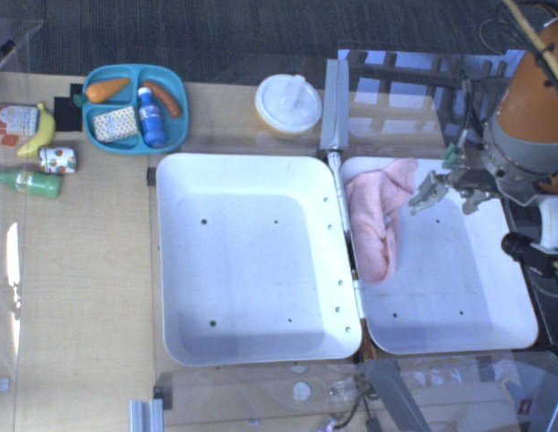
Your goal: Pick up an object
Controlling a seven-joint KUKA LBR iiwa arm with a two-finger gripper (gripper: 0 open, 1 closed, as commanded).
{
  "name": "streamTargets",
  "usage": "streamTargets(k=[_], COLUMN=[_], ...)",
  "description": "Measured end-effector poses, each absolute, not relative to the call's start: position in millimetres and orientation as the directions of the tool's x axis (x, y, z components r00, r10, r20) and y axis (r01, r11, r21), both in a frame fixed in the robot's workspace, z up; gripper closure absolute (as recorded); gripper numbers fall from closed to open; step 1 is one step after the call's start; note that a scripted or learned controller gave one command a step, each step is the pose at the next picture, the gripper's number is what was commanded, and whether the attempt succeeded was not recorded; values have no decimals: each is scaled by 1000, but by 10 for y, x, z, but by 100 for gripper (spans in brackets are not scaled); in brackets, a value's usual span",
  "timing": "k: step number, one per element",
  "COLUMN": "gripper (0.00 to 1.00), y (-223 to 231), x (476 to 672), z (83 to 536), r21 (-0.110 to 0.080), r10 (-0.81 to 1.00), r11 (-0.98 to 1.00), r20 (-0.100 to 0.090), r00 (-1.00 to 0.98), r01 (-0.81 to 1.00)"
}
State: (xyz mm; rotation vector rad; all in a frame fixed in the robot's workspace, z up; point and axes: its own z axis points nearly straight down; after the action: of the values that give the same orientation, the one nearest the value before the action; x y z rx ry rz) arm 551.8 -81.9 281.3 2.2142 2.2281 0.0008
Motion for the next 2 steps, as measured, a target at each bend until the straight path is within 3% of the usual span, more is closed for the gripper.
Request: streamTargets(k=[1, 2], gripper=[0, 0], y=[-1084, -897], x=[6252, 6071], z=[1028, 908], r21=[0, 14], r10=[985, 941], r11=[170, 338], r20=[0, -9], r00=[-170, -338], r01=[985, 941])
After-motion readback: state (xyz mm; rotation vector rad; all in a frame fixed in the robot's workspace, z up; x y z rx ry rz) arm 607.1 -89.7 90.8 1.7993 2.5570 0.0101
